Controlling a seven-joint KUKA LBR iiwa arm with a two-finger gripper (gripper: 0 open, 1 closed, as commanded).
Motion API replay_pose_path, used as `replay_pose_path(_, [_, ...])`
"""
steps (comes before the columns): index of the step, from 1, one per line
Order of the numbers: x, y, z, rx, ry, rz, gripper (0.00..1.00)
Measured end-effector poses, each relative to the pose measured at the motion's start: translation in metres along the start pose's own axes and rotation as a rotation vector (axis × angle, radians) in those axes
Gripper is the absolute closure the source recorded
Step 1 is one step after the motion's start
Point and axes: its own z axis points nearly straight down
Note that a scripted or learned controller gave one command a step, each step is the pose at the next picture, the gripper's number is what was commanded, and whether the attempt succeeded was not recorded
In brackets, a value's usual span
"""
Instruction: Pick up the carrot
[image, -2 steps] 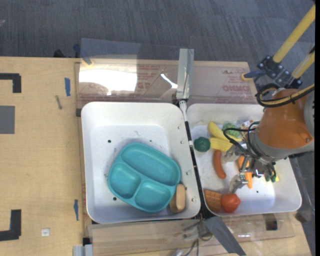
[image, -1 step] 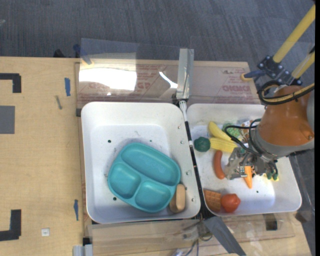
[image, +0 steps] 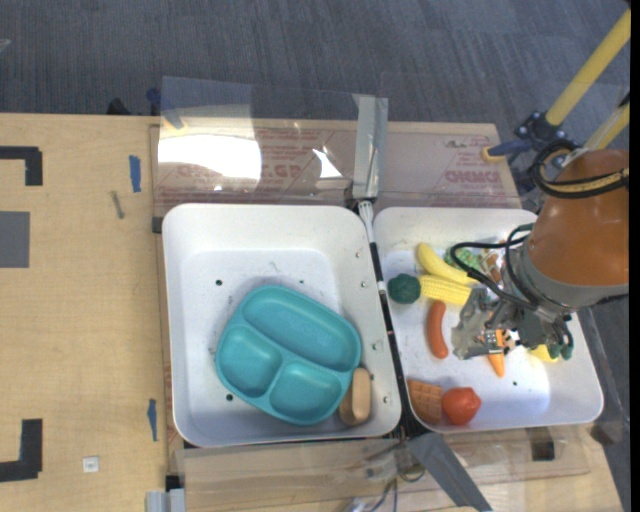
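The carrot (image: 497, 361), a small smooth orange cone, lies in my right bin (image: 580, 400) toward four o'clock of its floor, tip pointing down, right at my hand (image: 487, 338); whether my hand is spread or pinching it I cannot tell, so I judge I should settle square across its thicker end before lifting. Around it sit glossy plastic foods: a red sausage (image: 437, 329) at nine o'clock, yellow corn (image: 445, 290) at eleven, a round tomato (image: 460, 405) at seven.
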Motion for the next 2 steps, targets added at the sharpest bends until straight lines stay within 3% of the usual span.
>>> replay_pose_path(1, [0.0,-0.0007,-0.0057,0.0,0.002,0.002,1.0])
replay_pose_path(2, [0.0003,-0.0005,-0.0049,0.0,0.004,0.001,0.0])
